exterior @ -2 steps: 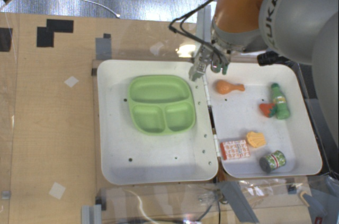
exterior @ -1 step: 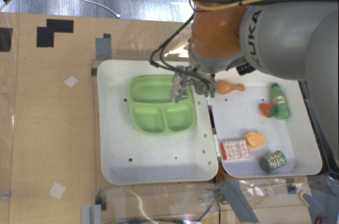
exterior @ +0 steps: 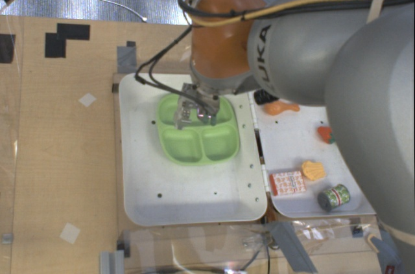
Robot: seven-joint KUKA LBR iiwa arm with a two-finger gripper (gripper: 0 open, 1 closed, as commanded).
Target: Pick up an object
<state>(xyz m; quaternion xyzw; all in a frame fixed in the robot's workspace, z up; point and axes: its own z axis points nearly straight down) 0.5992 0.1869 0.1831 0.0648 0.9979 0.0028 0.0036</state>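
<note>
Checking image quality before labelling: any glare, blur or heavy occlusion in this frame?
Camera view: lighting soft and even, no harsh glare on the left white bin; the claw over the green divided tray looks slightly soft; the grey arm looms large and blurry near the lens, hiding much of the right bin; small items like the green can stay legible.

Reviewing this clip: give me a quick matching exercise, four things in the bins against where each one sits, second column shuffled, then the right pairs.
Things:
1. green divided tray
2. green can
3. red and white box
4. end effector

Places:
A. over the tray's upper compartments
B. near front corner of the right bin
C. in the left bin
D. right bin, just left of the yellow item

Pairs: 1-C, 2-B, 3-D, 4-A
</note>
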